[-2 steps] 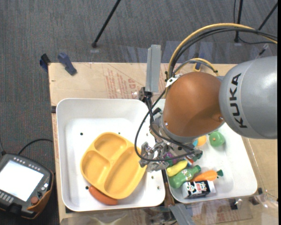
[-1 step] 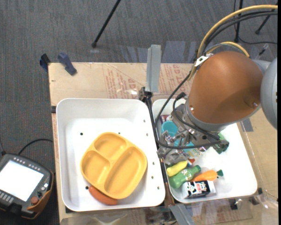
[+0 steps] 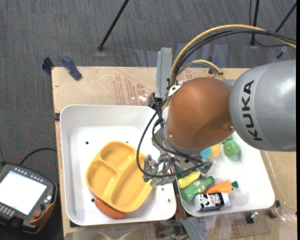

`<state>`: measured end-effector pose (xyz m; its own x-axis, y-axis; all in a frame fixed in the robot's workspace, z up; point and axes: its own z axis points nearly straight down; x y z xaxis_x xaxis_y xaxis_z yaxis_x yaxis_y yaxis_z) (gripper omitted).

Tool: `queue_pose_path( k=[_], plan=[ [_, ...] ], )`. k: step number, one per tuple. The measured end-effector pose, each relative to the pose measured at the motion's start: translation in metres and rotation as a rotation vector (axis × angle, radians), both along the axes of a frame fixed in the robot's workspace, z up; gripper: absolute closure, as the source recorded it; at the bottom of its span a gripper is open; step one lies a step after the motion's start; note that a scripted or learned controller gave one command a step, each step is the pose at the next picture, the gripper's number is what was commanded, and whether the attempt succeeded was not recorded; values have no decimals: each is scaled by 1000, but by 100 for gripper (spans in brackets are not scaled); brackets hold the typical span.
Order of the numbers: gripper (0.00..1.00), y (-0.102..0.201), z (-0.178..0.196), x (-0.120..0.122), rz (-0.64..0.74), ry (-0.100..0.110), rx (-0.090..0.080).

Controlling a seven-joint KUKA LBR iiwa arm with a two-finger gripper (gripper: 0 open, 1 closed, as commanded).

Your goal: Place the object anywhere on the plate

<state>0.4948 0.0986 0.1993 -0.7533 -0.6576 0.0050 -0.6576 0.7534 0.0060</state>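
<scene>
Your gripper (image 3: 157, 170) hovers at the plate's (image 3: 117, 176) right rim, grip state unreadable, seemingly lining up a drop.

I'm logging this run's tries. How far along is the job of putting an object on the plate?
Done: nothing lies on the yellow plate in the left bin. In hand: the claw is over the seam between the bins, near the plate's right rim; I can't see anything in it. Left: the toys, like the green bottle and carrot, sit in the right bin.
</scene>
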Motion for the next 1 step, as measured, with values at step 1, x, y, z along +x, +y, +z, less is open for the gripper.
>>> queue_pose_path(
  k=[1],
  plan=[
    [0,0,3,1,0,-6,0]
  ],
)
